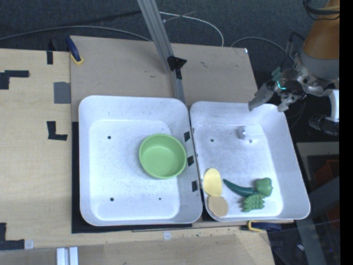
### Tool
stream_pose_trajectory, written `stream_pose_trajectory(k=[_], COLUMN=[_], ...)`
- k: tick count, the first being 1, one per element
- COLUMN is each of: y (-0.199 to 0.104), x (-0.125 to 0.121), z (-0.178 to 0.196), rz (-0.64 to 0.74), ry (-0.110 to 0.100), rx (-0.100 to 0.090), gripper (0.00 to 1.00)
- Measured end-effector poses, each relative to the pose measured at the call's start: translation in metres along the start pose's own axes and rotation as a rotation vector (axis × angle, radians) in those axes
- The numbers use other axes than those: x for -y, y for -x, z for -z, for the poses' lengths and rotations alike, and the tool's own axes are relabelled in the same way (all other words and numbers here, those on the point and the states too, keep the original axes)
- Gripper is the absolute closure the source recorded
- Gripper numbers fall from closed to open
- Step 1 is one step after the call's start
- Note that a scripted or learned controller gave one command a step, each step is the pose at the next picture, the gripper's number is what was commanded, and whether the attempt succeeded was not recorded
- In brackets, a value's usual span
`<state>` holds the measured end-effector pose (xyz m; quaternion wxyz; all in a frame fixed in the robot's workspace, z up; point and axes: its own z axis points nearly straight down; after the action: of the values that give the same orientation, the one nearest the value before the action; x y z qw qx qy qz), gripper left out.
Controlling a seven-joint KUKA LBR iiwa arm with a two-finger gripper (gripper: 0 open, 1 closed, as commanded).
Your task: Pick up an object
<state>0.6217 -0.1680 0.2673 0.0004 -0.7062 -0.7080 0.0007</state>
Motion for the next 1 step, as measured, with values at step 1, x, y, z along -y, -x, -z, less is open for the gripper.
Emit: stream_pose_trajectory(k=[1], y=[0.0], x=[0.0], z=[0.0], rz=[0.0], ry=[0.0], rx=[0.0], gripper=[0.0])
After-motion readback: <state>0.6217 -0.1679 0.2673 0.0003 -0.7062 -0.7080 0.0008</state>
